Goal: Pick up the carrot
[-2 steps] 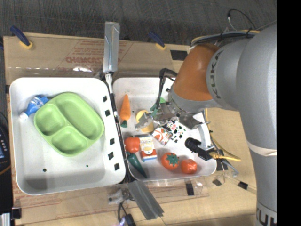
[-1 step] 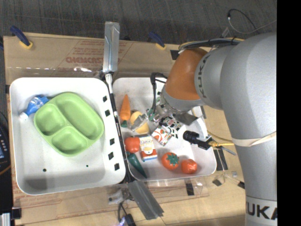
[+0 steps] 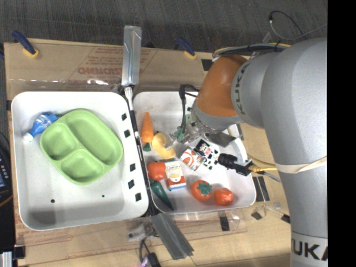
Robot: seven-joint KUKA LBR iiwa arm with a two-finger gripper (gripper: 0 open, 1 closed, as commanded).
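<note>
Centre of frame, right bin (image 3: 167,102): carrot (image 3: 147,128) lies against the bin's left wall, near-upright in the picture, green end at the bottom, just beside a yellow fruit (image 3: 161,144); nothing is gripping it. Gripper (image 3: 182,133) hangs over the bin middle, right of the carrot and apart from it; can't tell how wide it is set, arm hides it. Looks like the approach step, grasp not yet made. Next move: shift toward frame left, line up across the carrot's width, descend; wall and fruit leave little room. Green tray (image 3: 82,144) in the left bin is irrelevant.
</note>
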